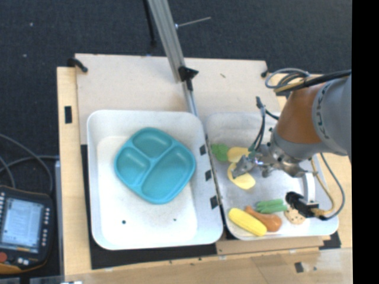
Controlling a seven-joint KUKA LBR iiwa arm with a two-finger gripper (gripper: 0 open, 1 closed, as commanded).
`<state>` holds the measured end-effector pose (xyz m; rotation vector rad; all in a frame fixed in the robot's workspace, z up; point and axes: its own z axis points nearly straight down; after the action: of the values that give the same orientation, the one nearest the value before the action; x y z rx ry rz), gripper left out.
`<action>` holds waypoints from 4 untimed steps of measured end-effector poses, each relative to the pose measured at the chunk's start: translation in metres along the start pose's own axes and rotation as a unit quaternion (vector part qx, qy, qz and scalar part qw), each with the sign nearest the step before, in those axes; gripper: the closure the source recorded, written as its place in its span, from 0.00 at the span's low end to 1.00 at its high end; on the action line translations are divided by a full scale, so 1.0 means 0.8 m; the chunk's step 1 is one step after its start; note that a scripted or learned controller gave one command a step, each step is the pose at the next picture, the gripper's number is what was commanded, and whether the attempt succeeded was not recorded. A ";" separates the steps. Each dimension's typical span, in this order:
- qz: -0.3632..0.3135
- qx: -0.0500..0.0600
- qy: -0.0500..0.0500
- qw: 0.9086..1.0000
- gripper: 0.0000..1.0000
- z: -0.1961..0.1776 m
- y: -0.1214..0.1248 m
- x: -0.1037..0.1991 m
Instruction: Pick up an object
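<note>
Poised low over the right bin (237, 123), gripper (241, 169) amid toy food, finger state impossible to tell. Directly beneath and touching: pale yellow piece (243, 181). Just above: yellow piece (237, 154), green piece (219, 152). Nearer the front wall: yellow banana (246, 222).

This looks like a robotics lab: a plywood table (148, 78) carries two white bins (106, 218) under a slanted aluminium camera post (169, 34), on dark carpet (47, 22). A teach pendant (23, 223) with a lit screen lies at the left, and cables (18, 152) run across the floor.
</note>
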<state>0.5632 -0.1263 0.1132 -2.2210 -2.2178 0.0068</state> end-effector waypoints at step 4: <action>-0.005 -0.003 0.001 1.000 1.00 -0.158 0.007 0.071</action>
<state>0.5693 -0.0697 0.2399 -2.2126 -2.2304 -0.0035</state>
